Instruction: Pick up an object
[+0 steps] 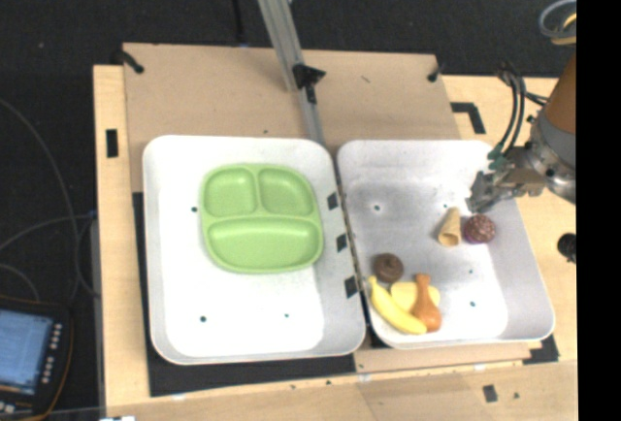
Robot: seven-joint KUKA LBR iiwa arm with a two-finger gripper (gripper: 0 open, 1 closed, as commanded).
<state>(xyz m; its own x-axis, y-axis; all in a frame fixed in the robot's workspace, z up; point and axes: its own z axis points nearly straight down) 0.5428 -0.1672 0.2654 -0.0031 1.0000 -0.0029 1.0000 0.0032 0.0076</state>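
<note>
Banana [391,309] at right bin [505,312] front edge; end effector [482,193] above purple ball [478,229], grip state unclear

Arm [561,123] reaching from right, claw [482,196] lowered

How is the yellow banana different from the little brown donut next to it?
The yellow banana is long and curved; the brown donut is small and round. The banana is bright yellow, the donut dark brown. The banana lies against the near wall of the right white bin; the donut sits further in. Both are in that bin.
</note>
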